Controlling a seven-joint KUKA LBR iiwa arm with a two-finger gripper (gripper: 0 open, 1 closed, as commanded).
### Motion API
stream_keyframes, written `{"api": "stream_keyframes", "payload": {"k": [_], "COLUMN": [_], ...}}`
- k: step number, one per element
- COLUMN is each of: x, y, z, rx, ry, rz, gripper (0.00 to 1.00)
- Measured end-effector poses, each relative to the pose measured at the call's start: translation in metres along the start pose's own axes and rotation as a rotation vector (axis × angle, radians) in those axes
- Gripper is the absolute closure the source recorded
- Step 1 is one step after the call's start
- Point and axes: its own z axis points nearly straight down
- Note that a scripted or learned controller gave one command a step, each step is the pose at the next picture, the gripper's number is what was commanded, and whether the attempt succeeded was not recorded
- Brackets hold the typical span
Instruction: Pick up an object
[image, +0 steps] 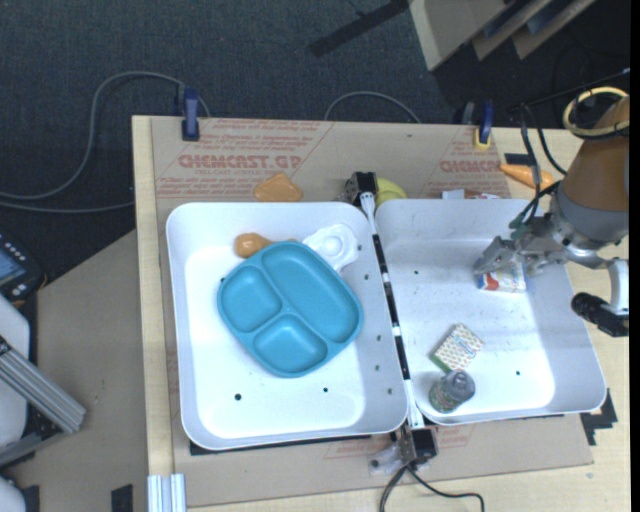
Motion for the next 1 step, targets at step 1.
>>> {"api": "stream_keyframes", "payload": {"k": [1], "x": [-0.0105], "y": [0.0100], "z": [0.0168], "rx": [0.000], "ry": [-0.001], "rz": [0.002], "gripper": [0.00]}}
